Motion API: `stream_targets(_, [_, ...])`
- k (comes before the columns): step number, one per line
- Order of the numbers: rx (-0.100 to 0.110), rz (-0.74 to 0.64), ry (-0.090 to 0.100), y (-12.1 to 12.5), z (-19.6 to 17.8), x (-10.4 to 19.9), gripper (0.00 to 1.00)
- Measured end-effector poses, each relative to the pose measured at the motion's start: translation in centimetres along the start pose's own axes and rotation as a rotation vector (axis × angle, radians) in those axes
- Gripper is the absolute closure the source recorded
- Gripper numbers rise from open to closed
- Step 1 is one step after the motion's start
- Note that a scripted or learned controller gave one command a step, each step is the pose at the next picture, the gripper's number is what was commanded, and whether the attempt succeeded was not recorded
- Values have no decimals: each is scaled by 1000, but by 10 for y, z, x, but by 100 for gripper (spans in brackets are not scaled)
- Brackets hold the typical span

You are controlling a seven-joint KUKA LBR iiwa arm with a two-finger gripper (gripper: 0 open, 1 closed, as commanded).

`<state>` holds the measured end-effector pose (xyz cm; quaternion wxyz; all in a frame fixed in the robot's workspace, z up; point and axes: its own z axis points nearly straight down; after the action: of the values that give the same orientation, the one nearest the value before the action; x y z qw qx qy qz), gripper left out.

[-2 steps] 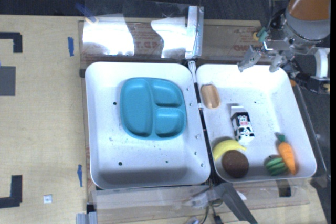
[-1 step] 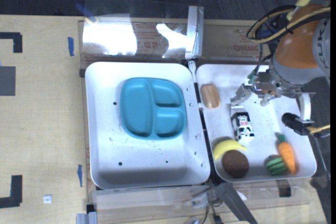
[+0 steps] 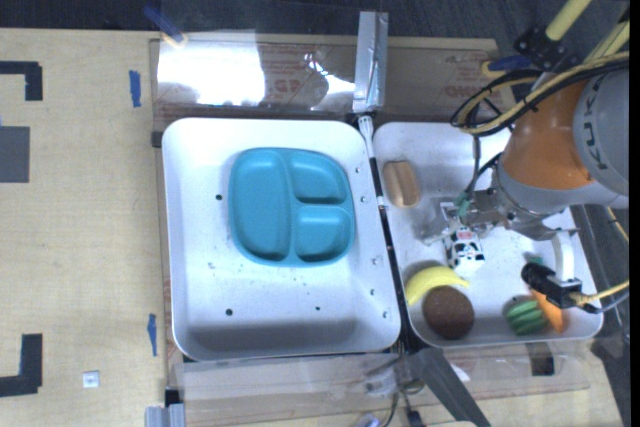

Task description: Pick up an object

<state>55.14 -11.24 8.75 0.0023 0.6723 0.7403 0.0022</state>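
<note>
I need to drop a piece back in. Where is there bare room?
Left bin: bare floor all around the blue divided plate, widest at its near edge. Right bin: crowded near the gripper, yellow ball and brown ball.

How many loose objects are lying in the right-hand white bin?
4 in view: a tan wooden block near its upper left, a yellow ball and brown ball touching at lower left, and a green-and-orange toy vegetable at lower right. The arm may hide others.
</note>
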Motion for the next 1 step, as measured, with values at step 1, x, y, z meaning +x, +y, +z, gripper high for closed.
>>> stream_targets(1, [-5,3,-2,1,-11,-1,100])
